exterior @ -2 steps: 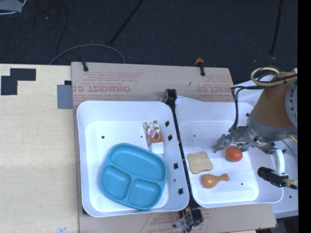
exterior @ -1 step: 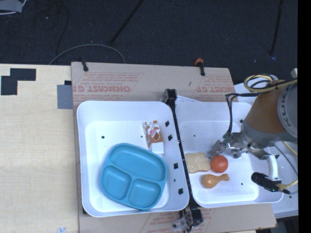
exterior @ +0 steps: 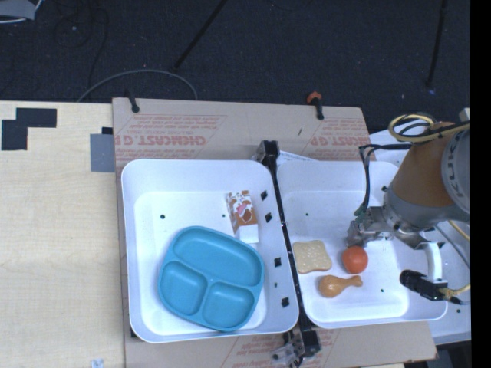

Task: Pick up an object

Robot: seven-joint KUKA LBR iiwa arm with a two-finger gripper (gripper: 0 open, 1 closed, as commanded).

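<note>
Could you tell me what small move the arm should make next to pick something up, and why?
Probably a short descent onto the red ball. The tool sits in the right bin, just above that ball in the picture, nearer to it than to the toast slice or the drumstick.

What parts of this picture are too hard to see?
- Gripper: from the camera view, the arm's own wrist covers its fingers, so open or shut is unclear.
- Tomato: touching the gripper or just beside it, unclear.
- Packet in the left bin: print too small to read.
</note>
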